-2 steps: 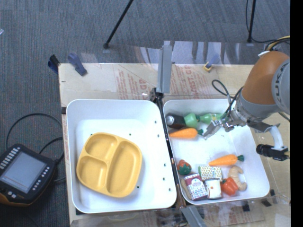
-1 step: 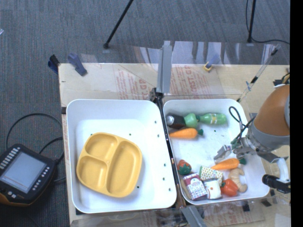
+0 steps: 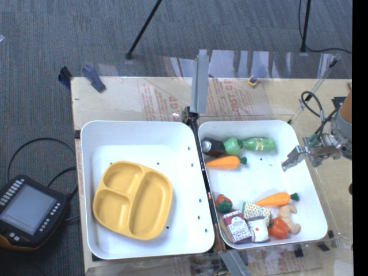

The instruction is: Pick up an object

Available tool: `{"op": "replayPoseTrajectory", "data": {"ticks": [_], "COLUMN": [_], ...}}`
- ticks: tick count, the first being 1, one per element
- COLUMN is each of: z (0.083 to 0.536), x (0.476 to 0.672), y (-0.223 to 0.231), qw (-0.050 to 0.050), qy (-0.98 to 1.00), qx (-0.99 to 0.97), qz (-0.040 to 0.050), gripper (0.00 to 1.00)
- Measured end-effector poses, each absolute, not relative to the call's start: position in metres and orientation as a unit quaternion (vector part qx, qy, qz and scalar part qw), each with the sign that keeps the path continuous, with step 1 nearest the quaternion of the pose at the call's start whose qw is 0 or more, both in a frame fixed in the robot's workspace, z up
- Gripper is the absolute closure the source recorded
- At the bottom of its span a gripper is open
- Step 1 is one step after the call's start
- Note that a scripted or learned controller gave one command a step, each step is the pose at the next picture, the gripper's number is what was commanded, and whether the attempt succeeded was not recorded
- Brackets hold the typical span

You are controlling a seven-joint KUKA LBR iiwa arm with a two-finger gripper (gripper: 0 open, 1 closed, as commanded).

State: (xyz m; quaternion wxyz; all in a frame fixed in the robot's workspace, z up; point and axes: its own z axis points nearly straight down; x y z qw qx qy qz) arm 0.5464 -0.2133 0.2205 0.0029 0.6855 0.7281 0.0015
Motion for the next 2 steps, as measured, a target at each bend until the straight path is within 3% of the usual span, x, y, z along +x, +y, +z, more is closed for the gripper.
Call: {"op": "replayPoseTrajectory", "data": {"ticks": [1,2], "z": [0.2752,0.2805], "x": [0.536,0.5362], "y": [-0.2103,-0.2088], "qw": [0.0,-0.004], "qy": [0.779,0.78], "qx": [0.627,0.626], "qz": [-0.0003,-0.0019], "gripper": [0.0,1.0]}}
